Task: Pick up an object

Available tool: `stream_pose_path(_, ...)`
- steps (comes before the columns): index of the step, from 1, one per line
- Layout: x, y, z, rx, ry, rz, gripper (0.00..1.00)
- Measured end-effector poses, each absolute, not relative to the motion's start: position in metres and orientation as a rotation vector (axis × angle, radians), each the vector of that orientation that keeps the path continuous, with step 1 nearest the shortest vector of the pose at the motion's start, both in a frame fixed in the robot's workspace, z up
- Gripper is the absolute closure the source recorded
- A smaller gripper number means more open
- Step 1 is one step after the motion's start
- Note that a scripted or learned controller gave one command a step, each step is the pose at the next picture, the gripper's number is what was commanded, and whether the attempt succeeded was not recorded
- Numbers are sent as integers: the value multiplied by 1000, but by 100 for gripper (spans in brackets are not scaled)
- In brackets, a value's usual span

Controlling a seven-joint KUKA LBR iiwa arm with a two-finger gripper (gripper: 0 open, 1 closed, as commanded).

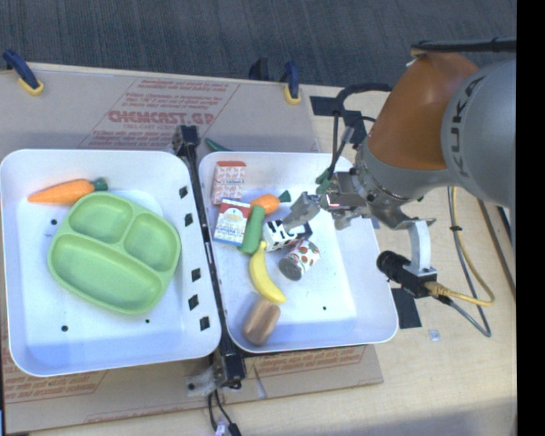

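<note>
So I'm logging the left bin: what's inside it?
The left bin holds a green divided plate, nothing showing in its compartments, and a toy carrot beside its upper rim. Whatever lies under the plate is covered.

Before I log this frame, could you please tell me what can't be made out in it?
- gripper: blurred in the camera view, among toys in the right bin; any grasp unclear.
- Black-and-white toy: partly covered by the gripper; identity unclear.
- Print on the small boxes: too small to read.
- Arm: cut off by the right edge.
- Carrot and green tray in the left bin: plain to see.
</note>
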State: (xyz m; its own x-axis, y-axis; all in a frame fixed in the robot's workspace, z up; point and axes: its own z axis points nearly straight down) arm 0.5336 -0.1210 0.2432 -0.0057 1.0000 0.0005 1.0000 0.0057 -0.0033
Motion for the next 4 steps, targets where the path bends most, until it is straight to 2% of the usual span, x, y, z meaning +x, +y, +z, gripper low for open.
stream_pose_path(1, 494, -119, 134, -2211, -2227, 5, 0)
stream_pose_path(2, 543, -94, 91, -2210, -2228, 5, 0)
stream_pose_path(3, 544, -95, 101, -2207, -2232, 7, 100)
stream_pose_path(4, 477, -66, 233, -2215, -2229, -1, 100)
